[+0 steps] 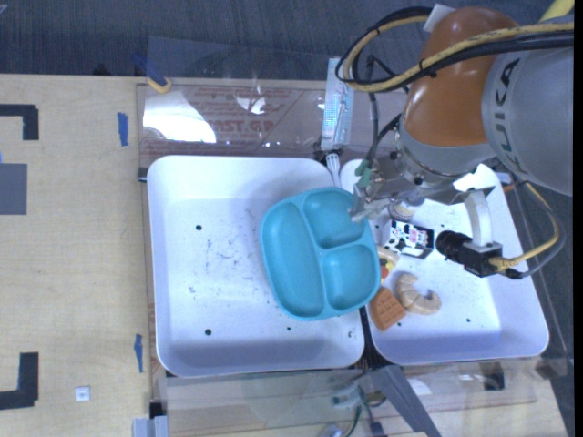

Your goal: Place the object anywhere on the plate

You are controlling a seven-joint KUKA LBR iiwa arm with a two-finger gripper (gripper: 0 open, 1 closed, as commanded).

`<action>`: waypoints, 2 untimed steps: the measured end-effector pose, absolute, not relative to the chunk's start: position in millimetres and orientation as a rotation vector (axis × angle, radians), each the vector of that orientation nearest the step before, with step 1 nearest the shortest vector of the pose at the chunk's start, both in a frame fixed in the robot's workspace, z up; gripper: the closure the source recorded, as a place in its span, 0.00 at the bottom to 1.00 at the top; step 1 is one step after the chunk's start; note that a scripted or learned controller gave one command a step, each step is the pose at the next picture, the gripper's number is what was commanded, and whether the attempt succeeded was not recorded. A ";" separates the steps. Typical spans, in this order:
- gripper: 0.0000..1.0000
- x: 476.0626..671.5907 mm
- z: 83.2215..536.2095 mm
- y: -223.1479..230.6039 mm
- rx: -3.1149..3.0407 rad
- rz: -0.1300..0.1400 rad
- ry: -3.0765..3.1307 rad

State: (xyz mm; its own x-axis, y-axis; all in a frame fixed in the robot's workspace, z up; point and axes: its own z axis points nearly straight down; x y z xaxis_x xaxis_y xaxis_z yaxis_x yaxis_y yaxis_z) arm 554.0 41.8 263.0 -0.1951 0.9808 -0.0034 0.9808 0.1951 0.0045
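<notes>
A blue plate (319, 253) with three compartments lies at the right end of the left bin (200, 271), its right rim reaching over the divide between the bins. My gripper (366, 204) hangs low over the plate's upper right rim, under the grey and orange wrist. Just right of the plate, in the right bin (492, 326), lie a small printed black-and-white box (409, 237), a tan curved pastry-like piece (418, 297) and an orange waffle-like piece (386, 310). I see nothing in the plate's compartments.
A black connector with a yellow cable (466, 249) hangs from the arm over the right bin. A clear plastic sheet (246, 116) lies behind the left bin. The wooden bench top (64, 244) stretches to the left.
</notes>
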 end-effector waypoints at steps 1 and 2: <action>1.00 486.9 223.4 129.4 2.072 -0.006 2.368; 1.00 534.0 209.3 70.7 1.858 -0.003 2.532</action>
State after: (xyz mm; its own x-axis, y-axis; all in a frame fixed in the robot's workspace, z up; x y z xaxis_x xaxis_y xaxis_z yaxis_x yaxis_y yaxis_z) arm 534.0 70.7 209.3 -0.3000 0.9539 -0.0020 0.9539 0.3000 -0.0012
